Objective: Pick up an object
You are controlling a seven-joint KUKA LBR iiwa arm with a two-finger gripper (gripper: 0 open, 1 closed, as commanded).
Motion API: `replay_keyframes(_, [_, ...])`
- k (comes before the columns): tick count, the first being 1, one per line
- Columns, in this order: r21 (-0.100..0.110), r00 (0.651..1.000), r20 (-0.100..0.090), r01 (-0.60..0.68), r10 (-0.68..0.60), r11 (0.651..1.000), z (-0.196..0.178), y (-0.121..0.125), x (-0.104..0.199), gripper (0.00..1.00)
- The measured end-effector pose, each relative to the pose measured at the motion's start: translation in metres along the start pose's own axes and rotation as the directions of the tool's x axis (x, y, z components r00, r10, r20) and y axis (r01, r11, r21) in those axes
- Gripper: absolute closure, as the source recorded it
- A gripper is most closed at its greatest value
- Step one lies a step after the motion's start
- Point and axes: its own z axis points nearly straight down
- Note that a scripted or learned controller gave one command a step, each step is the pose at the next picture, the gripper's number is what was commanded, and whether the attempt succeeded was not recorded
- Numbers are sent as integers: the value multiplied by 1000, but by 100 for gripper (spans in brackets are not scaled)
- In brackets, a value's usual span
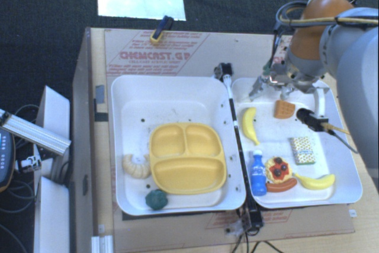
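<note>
Camera view, left bin [127,98] with yellow tray [187,158], right bin [349,178] with bananas [249,124], hand [273,87] spread wide, holding nothing

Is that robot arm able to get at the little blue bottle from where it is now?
Probably yes. The blue bottle lies uncovered in the right bin, the gripper hovers over that bin's far end, and nothing sits on top of the bottle.

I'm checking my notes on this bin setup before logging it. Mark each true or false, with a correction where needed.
1. The yellow divided plate lies in the left bin. True.
2. The blue bottle stands in the left bin. False: it lies in the right bin, by the divider.
3. Two bananas lie in the right bin. True: one upper left, one lower right.
4. The green object sits on the plate. False: it lies beside the plate, on the bin floor.
</note>
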Motion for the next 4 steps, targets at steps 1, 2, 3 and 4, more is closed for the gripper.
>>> replay_keyframes(1, [2, 1000, 2, -3, 3, 1000, 36, -1, -59, 0])
replay_keyframes(2, [-2, 1000, 3, 1, -1, 1000, 24, 0, -58, 100])
replay_keyframes(3, [-2, 1000, 3, 2, -2, 1000, 24, 0, -58, 0])
replay_keyframes(4, [4, 1000, 1, -4, 4, 1000, 37, -32, -69, 0])
